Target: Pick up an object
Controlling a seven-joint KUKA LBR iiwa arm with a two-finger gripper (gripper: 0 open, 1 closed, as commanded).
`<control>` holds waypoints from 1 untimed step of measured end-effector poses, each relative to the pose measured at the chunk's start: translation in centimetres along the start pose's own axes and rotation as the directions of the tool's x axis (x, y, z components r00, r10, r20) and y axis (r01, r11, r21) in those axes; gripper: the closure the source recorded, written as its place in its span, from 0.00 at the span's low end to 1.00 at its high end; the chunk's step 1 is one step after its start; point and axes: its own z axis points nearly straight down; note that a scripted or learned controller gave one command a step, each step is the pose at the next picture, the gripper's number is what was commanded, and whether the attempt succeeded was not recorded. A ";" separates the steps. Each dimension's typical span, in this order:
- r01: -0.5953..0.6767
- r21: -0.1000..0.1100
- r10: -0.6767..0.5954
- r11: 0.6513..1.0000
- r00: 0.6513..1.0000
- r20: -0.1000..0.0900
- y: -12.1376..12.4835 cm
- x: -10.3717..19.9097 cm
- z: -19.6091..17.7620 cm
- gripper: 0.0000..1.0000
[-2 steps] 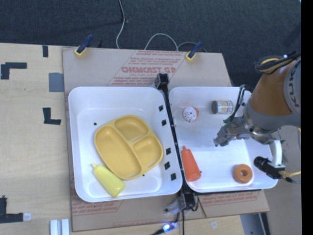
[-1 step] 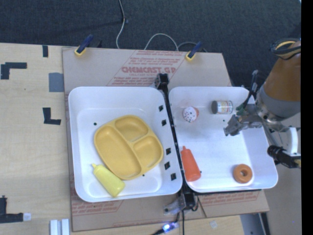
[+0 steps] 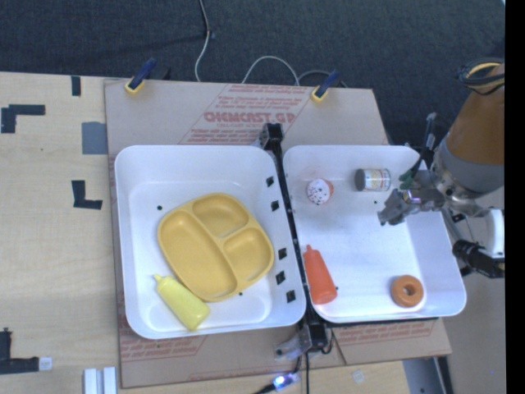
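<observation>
two white bins (image 3: 131, 179), gripper (image 3: 394, 210) over right bin, near jar (image 3: 373, 179)

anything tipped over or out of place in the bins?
Nothing spilled or damaged. Three containers lie on their sides: the yellow bottle beside the yellow divided plate in the left bin, and the orange bottle and the small jar in the right bin.

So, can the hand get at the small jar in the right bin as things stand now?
Probably yes. The hand hangs over the right bin, just right of and below the jar, which lies on its side near the far wall. Nothing lies between them; the ball is on the jar's other side.
</observation>
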 end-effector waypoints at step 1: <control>0.004 0.002 -0.004 1.000 1.000 -0.002 1.0 4.9 1.0 1.00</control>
